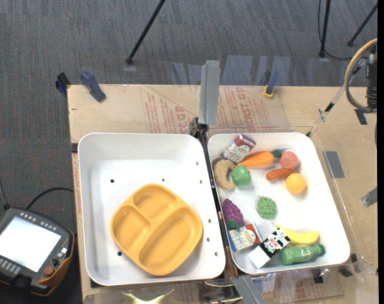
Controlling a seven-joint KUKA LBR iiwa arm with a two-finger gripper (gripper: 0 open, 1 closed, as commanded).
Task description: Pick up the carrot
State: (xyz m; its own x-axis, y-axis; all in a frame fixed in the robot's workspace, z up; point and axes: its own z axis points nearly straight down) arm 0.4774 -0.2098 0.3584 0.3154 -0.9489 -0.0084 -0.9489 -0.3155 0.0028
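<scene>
An orange carrot (258,159) with a green top lies near the back of the right bin (328,189), pointing left toward a green round fruit (241,176). A small printed carton (238,149) sits just behind its tip. A pink-red round item (289,159) rests to its right and a small red-orange sausage shape (280,174) lies just in front of it.
The left bin (97,170) holds a yellow divided plate (156,228). The right bin also holds an orange ball (296,183), green bumpy ball (266,207), purple grapes (232,213), banana (300,236), green bottle (301,253), small cartons (245,237) and a bagel (224,173).
</scene>
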